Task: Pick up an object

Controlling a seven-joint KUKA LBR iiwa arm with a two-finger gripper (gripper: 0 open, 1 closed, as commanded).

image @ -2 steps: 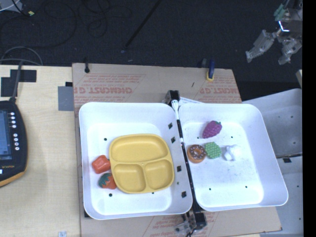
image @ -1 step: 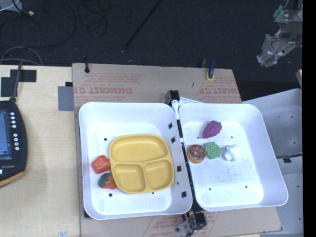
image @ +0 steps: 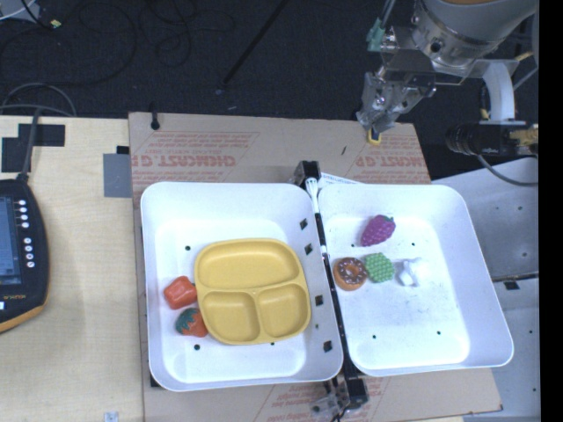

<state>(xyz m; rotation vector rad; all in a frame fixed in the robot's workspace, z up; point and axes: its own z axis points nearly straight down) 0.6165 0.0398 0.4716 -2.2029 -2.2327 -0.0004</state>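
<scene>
My gripper (image: 376, 128) hangs high above the bench, beyond the far edge of the right bin (image: 466, 323), and nothing shows between its fingers. In that bin lie a purple bunch of grapes (image: 377, 229), a brown frosted doughnut (image: 349, 273), a green knobbly toy (image: 380, 267) and a small white object (image: 408, 272). The doughnut, the green toy and the white piece lie in a row, close together. The grapes sit apart, a little farther back.
The left bin (image: 167, 218) holds a yellow divided tray (image: 252, 289), with an orange-red toy (image: 179, 292) and a red and green strawberry-like toy (image: 190, 323) at its left side. A black handheld pendant (image: 18, 253) lies on the bench at the far left.
</scene>
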